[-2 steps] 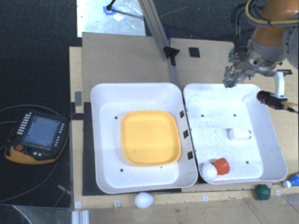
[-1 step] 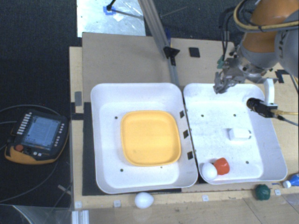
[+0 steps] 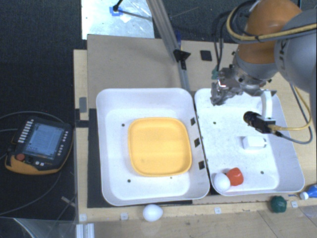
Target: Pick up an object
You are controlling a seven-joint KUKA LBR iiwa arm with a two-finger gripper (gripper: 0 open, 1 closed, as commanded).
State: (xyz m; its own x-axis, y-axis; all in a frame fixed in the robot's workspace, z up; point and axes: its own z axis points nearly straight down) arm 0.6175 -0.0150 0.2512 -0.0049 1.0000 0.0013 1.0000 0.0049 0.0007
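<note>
The right bin [image 3: 277, 182] holds a white egg-shaped object [image 3: 221, 182] and an orange-red object [image 3: 234, 176] side by side at its near left corner, and a small white block [image 3: 253, 143] near its middle. My gripper [image 3: 218, 97] hangs over the far left part of this bin, well away from all three objects. Nothing shows between its fingers. A yellow square plate [image 3: 159, 146] lies in the middle of the left bin [image 3: 111, 108].
A white egg [image 3: 152, 212] and a dark green ball [image 3: 278, 204] lie outside the bins on the bench's near edge. A teach pendant [image 3: 37, 144] rests on the floor at left. A slanted metal pole [image 3: 166, 24] stands behind the bins.
</note>
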